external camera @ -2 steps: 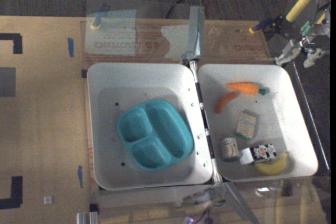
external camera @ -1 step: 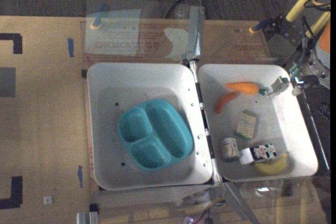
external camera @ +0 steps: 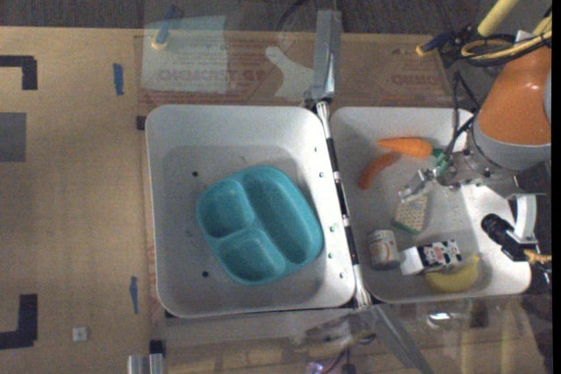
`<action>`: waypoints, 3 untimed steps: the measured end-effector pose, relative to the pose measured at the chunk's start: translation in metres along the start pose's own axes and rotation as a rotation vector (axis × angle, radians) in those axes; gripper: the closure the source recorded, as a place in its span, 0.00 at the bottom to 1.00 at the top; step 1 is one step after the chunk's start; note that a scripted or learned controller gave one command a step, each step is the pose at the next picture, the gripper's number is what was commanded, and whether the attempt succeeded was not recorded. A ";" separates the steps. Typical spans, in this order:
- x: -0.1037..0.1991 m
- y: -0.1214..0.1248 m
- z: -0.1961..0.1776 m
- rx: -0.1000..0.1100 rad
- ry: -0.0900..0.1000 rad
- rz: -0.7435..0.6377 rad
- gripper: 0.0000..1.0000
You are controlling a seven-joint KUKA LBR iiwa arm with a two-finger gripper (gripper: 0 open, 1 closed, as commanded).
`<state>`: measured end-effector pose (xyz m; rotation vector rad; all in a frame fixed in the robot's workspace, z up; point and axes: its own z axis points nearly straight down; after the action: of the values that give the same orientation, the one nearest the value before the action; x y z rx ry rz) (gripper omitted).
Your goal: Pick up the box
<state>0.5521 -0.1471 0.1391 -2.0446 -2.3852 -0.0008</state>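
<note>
Near the front of the right bin (external camera: 517,276), we see the little box (external camera: 438,256) lying beside a banana (external camera: 456,278). It looks light and stiff; its long flat sides should grip best. Farther back, our gripper (external camera: 423,181) hangs, and we cannot tell its state.

A: The arm (external camera: 517,114)?
B: Grey, with a broad orange band above the wrist.
A: And the gripper (external camera: 427,180)?
B: Small, silvery metal, green fleck beside it, dark cables trailing.

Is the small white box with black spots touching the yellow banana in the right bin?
Touching: in the camera view the white spotted box lies against the yellow banana, no gap between.
</note>
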 end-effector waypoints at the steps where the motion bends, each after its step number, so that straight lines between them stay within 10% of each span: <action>1: 0.004 -0.043 0.050 -0.009 -0.002 -0.121 0.00; 2: 0.007 -0.051 0.039 -0.001 0.000 -0.329 0.00; 3: 0.004 0.016 0.039 -0.003 -0.001 -0.352 0.00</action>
<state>0.5669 -0.1403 0.1000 -1.5967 -2.7090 -0.0028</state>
